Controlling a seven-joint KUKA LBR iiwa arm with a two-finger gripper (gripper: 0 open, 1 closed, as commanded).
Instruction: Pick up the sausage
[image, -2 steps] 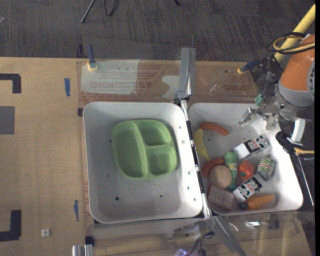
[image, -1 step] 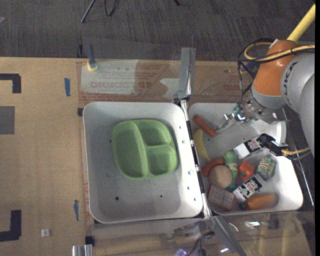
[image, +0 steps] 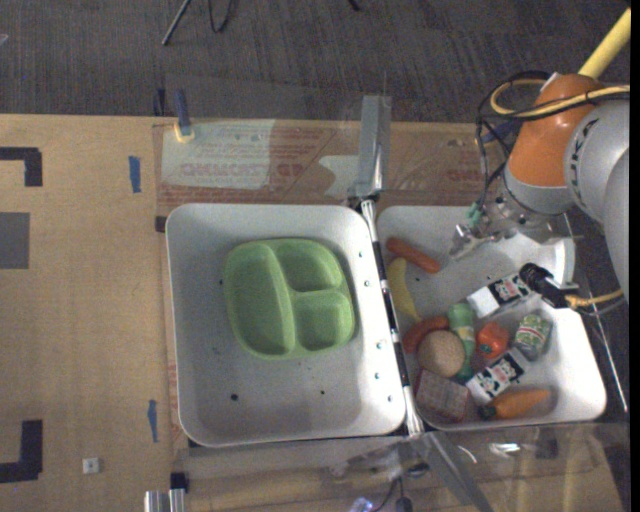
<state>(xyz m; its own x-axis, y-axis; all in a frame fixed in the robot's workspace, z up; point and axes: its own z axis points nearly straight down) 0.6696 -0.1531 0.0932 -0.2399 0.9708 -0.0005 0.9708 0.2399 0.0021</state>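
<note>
The sausage is located in the right bin, in the rear left part, lying flat at a slant close to the left wall. The tool is positioned over the rear of the same bin, just to the right of the sausage and apart from it. Whether the tool is spread or pressed together cannot be told. The arm is brought in from the right.

A yellow banana is laid along the left wall just in front of the sausage. Further forward, a tight cluster is found:
- a red-orange elongated piece
- a green item
- a round brown item
- a red tomato
- a dark reddish block
- a white carton and a second white carton
- a small green can
- an orange carrot

The sausage is covered by none of these. Bare bin floor is seen between it and the tool.

A green divided plate is held in the left bin. Both bins are set side by side on a tan tabletop, which is marked with black tape and a strip of blue tape. A printed cardboard sheet is laid behind the left bin. Dark carpeted floor is seen beyond the tabletop.
</note>
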